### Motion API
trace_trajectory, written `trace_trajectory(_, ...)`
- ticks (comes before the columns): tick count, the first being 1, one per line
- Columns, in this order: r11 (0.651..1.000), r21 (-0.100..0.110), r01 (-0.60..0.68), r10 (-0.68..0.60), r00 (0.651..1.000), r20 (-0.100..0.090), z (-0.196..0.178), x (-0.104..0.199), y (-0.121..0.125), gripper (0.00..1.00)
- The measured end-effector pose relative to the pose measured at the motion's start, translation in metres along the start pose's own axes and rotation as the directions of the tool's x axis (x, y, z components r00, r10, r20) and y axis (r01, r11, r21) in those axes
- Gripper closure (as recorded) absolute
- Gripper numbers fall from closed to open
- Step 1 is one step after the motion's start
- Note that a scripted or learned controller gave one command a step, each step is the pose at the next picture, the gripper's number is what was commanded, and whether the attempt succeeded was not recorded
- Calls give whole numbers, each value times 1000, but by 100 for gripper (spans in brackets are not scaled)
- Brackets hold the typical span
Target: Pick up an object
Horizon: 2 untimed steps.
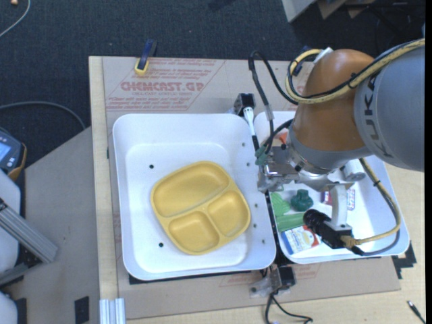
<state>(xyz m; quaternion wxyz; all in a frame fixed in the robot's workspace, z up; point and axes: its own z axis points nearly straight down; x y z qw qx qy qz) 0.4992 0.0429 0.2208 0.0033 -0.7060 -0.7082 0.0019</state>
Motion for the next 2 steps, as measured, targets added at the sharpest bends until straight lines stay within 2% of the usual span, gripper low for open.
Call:
trace_trajectory(1,1000,-10,-1,1,1000,2,-13,7,2,100)
trace_trajectory(2,1000,-9,-2,2,1000,2,-14,11,2,100)
